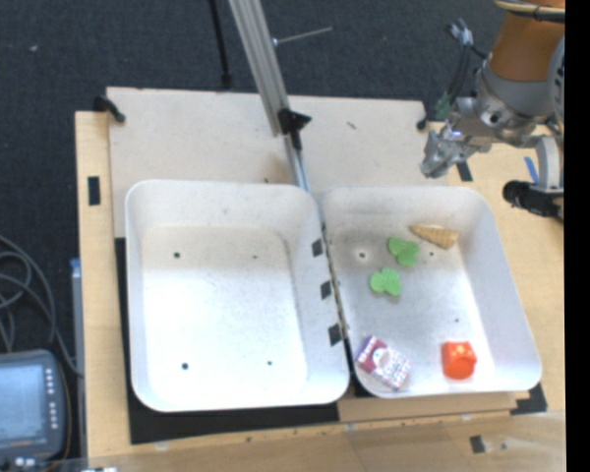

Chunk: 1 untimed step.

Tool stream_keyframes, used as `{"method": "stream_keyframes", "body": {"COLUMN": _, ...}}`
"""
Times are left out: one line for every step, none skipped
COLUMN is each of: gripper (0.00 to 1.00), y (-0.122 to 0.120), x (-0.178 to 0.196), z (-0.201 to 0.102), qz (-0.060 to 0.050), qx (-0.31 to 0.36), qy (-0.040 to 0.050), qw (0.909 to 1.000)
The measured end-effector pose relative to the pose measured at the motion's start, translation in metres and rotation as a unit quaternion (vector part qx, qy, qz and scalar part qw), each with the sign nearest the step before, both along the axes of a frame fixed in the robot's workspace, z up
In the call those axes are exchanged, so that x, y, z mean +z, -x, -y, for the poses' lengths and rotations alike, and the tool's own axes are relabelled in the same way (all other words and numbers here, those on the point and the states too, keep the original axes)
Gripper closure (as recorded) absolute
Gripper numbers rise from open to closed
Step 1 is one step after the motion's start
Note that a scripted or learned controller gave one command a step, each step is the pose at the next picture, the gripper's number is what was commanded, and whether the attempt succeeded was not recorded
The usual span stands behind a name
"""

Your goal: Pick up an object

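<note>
We see the tabletop (206,136) bearing two white bins, the right bin (501,293) holding two green pieces (393,268), a red object (458,359), a patterned packet (384,363) and a tan cone (434,234), while the pincer (439,155) hangs above that bin's far rim, touching nothing, its opening impossible for us to tell.

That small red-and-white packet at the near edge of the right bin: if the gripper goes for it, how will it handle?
The small red-and-white packet looks flat and thin, so it is probably light and may flex or crumple rather than stay stiff. It lies against the right white bin's sloping wall, so a push would likely slide it along or up the wall. The gripper hovers beyond the far rim.
</note>
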State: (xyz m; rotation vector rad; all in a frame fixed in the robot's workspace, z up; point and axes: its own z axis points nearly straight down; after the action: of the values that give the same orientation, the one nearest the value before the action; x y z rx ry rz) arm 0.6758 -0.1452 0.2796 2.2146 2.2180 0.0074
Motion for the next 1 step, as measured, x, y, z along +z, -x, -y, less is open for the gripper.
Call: {"method": "stream_keyframes", "body": {"gripper": 1.0, "y": 0.0174, "x": -0.0132, "z": -0.0399, "qz": -0.004, "qx": 0.001, "qy": -0.0001, "qw": 1.0}}
